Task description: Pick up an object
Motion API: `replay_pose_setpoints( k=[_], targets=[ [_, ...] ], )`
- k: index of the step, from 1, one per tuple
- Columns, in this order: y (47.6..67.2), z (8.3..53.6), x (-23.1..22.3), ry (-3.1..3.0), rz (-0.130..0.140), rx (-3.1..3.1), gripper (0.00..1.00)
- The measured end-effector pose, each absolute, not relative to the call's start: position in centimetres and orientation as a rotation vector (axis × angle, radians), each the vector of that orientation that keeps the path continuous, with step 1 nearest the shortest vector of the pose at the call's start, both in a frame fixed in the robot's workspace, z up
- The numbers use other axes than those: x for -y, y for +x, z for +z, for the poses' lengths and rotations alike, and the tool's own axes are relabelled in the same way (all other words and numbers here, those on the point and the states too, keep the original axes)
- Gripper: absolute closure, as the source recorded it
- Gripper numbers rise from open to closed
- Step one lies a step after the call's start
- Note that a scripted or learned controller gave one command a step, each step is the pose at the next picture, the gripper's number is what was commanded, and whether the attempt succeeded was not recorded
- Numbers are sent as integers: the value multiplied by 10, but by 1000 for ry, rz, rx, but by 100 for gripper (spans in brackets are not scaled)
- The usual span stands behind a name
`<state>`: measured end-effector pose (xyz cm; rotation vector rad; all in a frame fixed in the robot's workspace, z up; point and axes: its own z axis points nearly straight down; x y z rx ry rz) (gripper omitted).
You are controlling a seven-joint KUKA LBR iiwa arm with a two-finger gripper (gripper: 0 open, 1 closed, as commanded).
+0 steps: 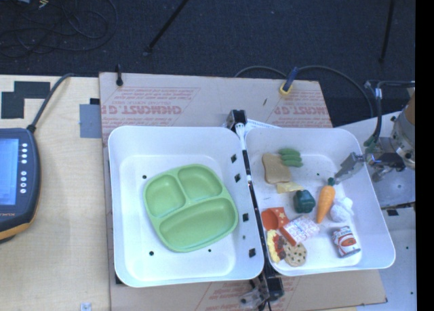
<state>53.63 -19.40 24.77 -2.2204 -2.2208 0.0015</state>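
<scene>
The right bin [382, 230] holds several toy foods. An orange carrot [325, 202] lies near its middle right, with a dark green piece [304, 200] just left of it. A tan bread slice [274, 167] and a green pod [290, 157] lie toward the back. A red-labelled can [345, 240], a cookie [295, 254] and a striped wrapper [300, 228] lie at the front. My gripper [348, 166] reaches in from the right, over the bin's back right part, just above the carrot's top end. Nothing shows in its grasp.
The left bin [116, 188] holds a green divided plate [190, 206]. A divider [245, 188] separates the bins. A teach pendant [13, 181] lies on the bench at far left. Cables run behind the bins over a cardboard sheet [203, 103].
</scene>
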Motion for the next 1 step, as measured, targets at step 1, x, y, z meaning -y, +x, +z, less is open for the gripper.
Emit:
replay_pose_setpoints(
  k=[1],
  targets=[
    [523,139,127,-2206,7,2216,0]
  ],
)
